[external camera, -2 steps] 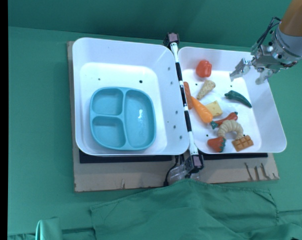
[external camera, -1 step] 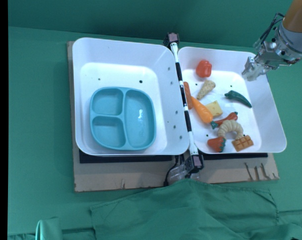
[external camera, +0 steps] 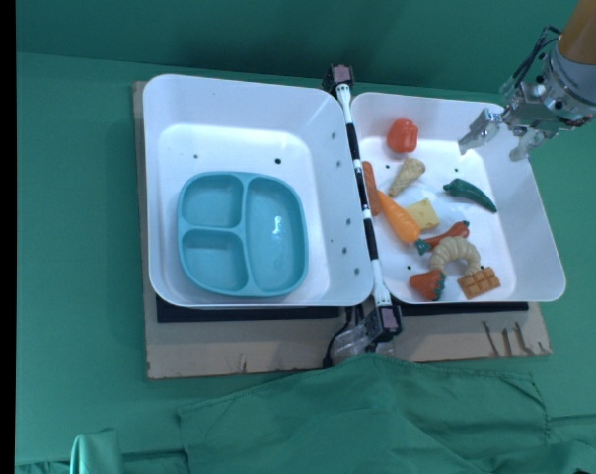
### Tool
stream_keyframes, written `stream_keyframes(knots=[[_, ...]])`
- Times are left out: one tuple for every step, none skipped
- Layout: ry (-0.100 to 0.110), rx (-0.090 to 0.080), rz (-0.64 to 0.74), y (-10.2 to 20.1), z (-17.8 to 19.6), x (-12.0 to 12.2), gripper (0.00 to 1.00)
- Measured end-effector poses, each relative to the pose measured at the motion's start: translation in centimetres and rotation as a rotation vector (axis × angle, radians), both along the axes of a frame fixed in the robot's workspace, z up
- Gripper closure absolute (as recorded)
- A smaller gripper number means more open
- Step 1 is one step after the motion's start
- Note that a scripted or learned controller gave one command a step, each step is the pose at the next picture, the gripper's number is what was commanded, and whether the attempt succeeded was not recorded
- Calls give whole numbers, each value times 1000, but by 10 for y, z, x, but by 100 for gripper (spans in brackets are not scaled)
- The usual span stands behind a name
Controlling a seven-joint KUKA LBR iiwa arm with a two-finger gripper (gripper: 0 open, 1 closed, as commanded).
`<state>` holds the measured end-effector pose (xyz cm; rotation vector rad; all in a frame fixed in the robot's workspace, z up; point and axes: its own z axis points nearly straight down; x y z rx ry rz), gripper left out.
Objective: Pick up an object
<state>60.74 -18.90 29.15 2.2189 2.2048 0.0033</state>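
the gripper [external camera: 502,138] is being held open (nothing between its fingers) just above the green pepper [external camera: 470,194], over the right bin [external camera: 535,227].

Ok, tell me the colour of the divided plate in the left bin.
The divided plate is light blue, seen clearly in the camera view.

Gripper up at the right bin's far corner, toy food spread out below.

The gripper [external camera: 502,136] hangs over the right bin [external camera: 535,235] with its fingers apart, nothing between them. Just beneath lies a green pepper [external camera: 470,194]; further in, a red pepper [external camera: 402,135], a carrot [external camera: 397,219], a cheese cube [external camera: 423,213] and a croissant [external camera: 455,253]. The left bin [external camera: 229,107] holds a blue divided plate [external camera: 242,233].
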Motion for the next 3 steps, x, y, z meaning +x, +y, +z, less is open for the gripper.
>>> stream_keyframes(knots=[[-7, -3, -3, -1, 14, 1, 100], [16, 9, 8, 47, -77, 19, 100], [-7, 4, 7, 60, 26, 58, 100]])
